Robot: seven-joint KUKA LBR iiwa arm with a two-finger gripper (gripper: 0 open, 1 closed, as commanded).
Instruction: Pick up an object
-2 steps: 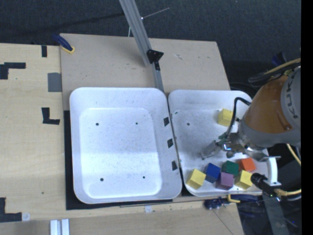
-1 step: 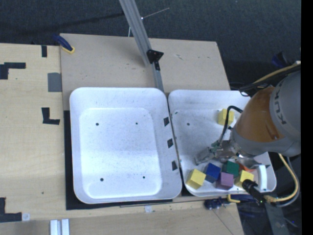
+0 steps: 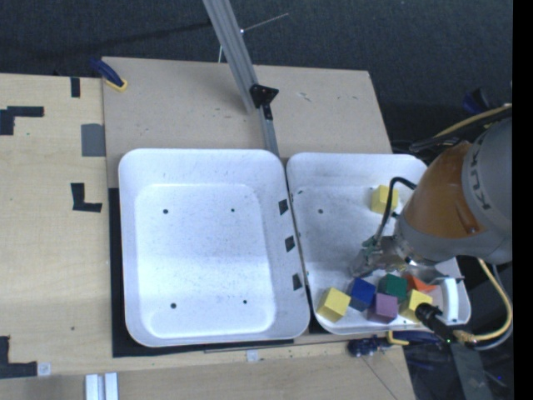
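In the right bin [image 3: 333, 192], near its front corner, I am hovering my gripper [image 3: 372, 257] just above the cluster: blue cube [image 3: 362, 293], green cube [image 3: 392, 287], purple cube [image 3: 386, 306], yellow cube [image 3: 335, 303]. Gripper state: cannot tell, wrist is blocking it. The blue cube is looking closest; I am judging a straight descent best, avoiding neighbours that touch it.

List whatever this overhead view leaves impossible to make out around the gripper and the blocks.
- Gripper: finger state unreadable, small and blurred under the arm's wrist.
- Orange block: mostly covered by the arm.
- Upper yellow block: partly hidden behind a black cable.
- Right bin: right side hidden by the arm.
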